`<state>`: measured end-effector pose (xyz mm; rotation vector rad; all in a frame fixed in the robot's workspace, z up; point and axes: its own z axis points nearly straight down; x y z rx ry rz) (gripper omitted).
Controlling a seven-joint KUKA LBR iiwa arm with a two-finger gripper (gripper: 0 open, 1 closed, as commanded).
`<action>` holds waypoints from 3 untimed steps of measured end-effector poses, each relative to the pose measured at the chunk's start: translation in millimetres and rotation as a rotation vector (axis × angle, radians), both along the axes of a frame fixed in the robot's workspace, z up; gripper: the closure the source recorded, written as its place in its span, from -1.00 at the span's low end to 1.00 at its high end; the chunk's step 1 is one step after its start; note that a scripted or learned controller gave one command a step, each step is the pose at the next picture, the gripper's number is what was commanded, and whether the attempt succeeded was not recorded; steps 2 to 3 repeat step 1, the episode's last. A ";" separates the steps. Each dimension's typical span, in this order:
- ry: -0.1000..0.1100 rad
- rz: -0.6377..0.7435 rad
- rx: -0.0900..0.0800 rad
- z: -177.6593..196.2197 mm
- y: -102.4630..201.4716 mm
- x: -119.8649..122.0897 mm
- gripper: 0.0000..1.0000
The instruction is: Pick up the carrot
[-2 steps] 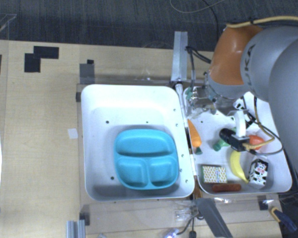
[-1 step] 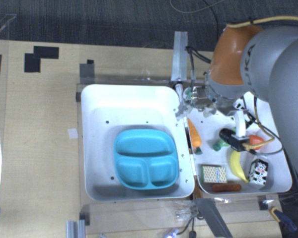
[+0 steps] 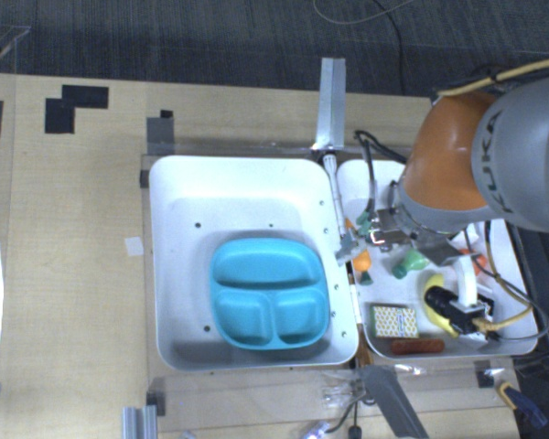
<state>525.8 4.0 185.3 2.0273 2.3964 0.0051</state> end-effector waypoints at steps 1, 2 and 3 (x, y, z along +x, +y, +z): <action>-0.002 0.027 -0.001 71.8 -35.0 12.4 -1.00; -0.002 0.027 -0.001 71.8 -35.0 12.4 -1.00; -0.002 0.027 -0.001 71.8 -35.0 12.4 -1.00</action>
